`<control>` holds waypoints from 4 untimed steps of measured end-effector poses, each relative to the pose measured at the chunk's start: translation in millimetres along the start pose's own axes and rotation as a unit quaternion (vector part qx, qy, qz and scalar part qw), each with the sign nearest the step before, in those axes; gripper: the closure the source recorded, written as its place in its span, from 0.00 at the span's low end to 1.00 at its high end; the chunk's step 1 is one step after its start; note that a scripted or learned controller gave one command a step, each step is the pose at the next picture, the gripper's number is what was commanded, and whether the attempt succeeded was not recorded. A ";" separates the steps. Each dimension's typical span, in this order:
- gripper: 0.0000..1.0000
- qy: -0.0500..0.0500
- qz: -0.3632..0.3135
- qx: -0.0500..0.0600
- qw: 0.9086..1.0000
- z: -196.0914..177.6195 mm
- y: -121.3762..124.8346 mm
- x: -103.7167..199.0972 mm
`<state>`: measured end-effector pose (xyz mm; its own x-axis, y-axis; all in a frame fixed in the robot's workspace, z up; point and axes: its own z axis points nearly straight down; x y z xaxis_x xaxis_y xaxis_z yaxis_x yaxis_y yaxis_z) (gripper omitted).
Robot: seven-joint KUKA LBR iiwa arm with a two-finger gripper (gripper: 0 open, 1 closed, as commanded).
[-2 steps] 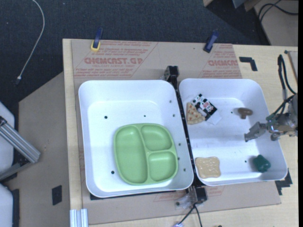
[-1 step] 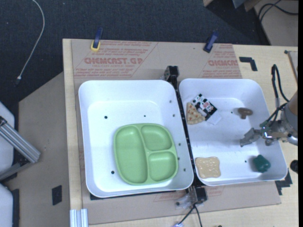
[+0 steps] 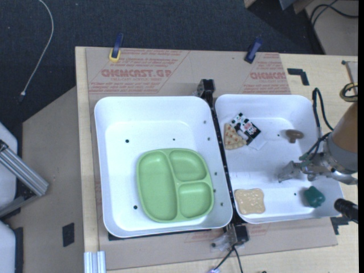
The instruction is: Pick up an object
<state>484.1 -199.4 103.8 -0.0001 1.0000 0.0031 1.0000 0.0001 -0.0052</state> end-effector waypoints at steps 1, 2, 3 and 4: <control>0.00 0.000 0.000 0.000 1.000 20.7 -0.5 0.6; 1.00 -0.002 0.001 -0.003 1.000 9.0 0.2 0.2; 1.00 -0.003 -0.001 -0.006 1.000 -51.6 8.8 1.6; 1.00 -0.002 0.000 -0.004 1.000 -111.5 6.6 0.3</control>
<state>491.3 -199.4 215.2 -0.0008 1.0000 -0.0015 1.0000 0.0008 0.0020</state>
